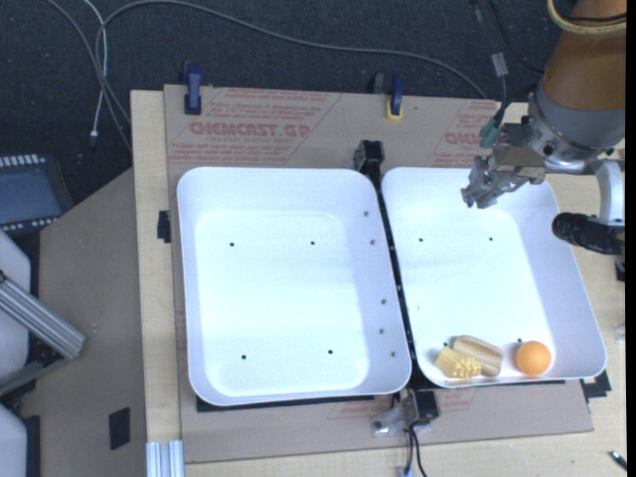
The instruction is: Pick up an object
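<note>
I count two white bins side by side on the counter (149, 266): the left bin (288, 192) and the right bin (571, 296). Three small objects sit in the right bin, all clustered at its near edge: one yellow corn cob (458, 365), one tan bread-like roll (478, 348) touching the corn just behind it, and one orange ball (534, 357) a little apart to their right. The claw (482, 193) hangs over the far part of the right bin, well apart from those three things; I cannot tell from here whether it is released or clenched, and I see nothing in it. Two blue clamps (193, 86) grip the counter's far edge. On the brown board (258, 127) under the bins I read red print, "CHEMCAST GP", repeated in smaller lines that are too blurred to read.
</note>
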`<state>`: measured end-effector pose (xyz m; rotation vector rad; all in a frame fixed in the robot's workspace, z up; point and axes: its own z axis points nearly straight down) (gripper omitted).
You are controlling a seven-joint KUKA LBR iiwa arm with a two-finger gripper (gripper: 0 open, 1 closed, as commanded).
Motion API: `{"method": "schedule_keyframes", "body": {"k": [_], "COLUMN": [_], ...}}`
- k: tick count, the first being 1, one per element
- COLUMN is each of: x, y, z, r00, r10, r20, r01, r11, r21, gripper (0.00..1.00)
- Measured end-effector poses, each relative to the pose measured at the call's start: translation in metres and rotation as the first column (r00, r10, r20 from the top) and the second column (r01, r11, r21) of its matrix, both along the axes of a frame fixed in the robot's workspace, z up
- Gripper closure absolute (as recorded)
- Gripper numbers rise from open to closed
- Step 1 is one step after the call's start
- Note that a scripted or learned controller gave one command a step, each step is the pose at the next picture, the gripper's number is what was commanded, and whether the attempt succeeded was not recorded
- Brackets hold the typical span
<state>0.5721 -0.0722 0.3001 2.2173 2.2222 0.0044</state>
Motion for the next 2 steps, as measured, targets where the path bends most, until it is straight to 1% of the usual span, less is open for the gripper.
{"method": "schedule_keyframes", "body": {"k": [1, 2], "x": [-0.006, -0.055], "y": [0.025, 0.086], "z": [0.029, -0.019], "r00": [1.0, 1.0], "r10": [0.0, 0.003], "r20": [0.0, -0.007], "r01": [0.0, -0.003], "r11": [1.0, 1.0], "r21": [0.0, 0.001], "gripper": [1.0, 1.0]}}
